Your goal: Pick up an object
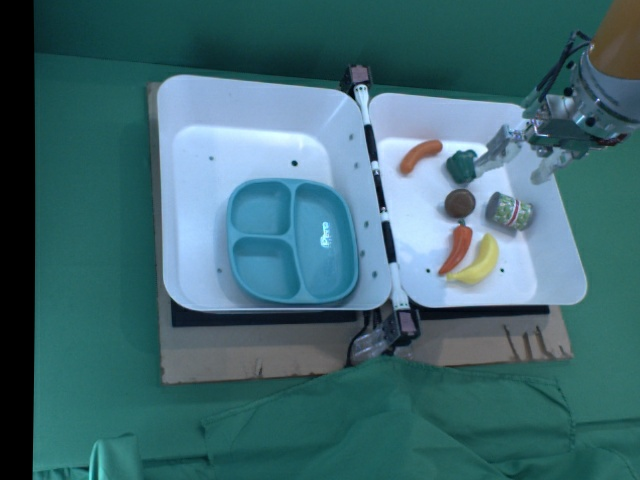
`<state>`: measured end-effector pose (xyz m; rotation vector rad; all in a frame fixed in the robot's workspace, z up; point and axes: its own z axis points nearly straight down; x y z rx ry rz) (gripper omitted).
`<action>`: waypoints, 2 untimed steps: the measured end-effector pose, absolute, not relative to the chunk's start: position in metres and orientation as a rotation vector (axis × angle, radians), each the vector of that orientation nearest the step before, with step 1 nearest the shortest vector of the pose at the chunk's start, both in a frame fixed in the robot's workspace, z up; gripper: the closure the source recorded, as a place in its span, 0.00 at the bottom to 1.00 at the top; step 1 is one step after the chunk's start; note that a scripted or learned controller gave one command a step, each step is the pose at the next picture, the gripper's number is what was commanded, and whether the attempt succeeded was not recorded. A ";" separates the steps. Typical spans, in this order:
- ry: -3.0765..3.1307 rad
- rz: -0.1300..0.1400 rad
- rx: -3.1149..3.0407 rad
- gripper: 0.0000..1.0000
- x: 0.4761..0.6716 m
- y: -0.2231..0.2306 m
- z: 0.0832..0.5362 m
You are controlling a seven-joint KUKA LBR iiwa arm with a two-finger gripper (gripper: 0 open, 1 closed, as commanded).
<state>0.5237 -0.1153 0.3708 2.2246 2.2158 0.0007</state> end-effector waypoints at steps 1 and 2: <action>2.214 0.001 2.224 0.00 0.502 -0.124 0.253; 2.209 0.008 2.219 0.00 0.551 -0.138 0.185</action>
